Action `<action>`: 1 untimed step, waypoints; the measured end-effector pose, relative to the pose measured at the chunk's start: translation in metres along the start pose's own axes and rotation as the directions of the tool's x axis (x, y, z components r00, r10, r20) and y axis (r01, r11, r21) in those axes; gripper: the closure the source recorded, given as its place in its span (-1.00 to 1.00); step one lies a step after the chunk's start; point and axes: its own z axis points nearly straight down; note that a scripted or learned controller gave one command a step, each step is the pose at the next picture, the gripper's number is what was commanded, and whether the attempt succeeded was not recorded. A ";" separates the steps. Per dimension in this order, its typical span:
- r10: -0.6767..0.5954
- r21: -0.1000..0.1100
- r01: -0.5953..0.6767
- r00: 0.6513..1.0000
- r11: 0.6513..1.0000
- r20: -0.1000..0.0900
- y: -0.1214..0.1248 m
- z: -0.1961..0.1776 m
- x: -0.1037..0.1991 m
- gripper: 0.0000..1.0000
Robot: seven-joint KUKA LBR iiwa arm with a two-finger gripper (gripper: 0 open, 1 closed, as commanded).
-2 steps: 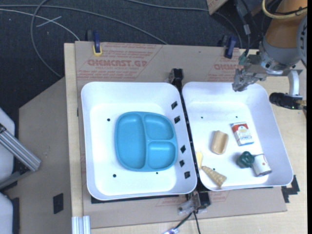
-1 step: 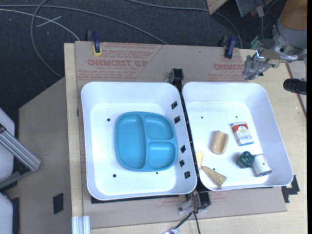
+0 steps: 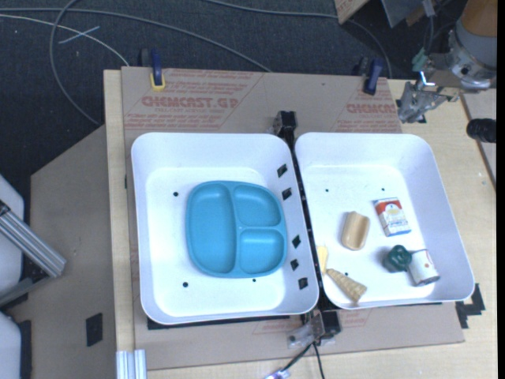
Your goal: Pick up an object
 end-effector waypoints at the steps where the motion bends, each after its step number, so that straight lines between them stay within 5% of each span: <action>1: -0.003 0.006 0.003 1.000 1.000 -0.003 -0.027 0.002 0.054 1.00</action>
